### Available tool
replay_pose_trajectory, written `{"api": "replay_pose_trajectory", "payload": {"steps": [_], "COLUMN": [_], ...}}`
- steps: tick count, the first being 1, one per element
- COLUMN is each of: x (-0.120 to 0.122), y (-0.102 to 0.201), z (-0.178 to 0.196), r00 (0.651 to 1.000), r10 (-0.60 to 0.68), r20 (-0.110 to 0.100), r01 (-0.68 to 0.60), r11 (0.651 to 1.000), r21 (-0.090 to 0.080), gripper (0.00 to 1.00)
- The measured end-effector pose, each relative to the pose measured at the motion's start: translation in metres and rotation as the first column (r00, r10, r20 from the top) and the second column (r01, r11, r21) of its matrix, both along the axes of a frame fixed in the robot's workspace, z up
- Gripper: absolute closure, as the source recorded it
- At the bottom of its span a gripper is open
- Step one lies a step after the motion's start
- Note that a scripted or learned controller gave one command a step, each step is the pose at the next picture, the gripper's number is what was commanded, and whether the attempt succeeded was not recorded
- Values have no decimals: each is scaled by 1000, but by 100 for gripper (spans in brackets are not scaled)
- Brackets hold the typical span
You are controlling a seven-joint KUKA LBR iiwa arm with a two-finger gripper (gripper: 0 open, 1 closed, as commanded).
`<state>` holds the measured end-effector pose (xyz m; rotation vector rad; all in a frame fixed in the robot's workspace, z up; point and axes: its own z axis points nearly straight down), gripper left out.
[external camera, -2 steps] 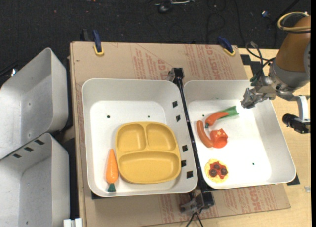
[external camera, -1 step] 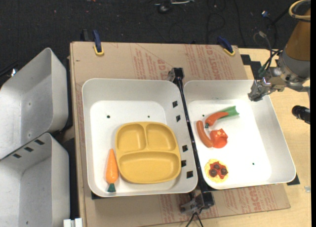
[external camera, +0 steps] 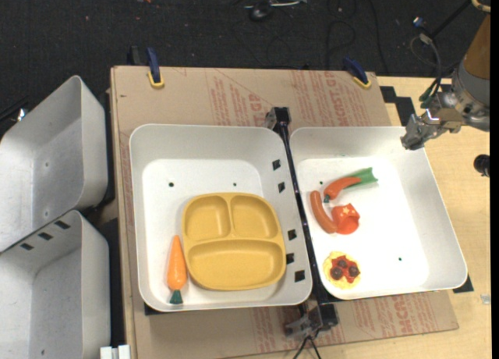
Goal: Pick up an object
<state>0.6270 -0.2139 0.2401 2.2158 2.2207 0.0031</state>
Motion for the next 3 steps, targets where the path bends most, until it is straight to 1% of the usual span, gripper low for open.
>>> {"api": "replay_pose_trajectory", "payload": {"steps": [1, 2, 3], "x": [4, 7, 6], "y": [56, 120, 176], "z": [9, 9, -2], "r00": [1000, 1000, 1000], "r10": [6, 5, 5], "r20": [-3, -4, -5], "r01": [-6, -5, -5], "r11": [1000, 1000, 1000], "r21": [3, 2, 3], "gripper": [100, 100, 100]}}
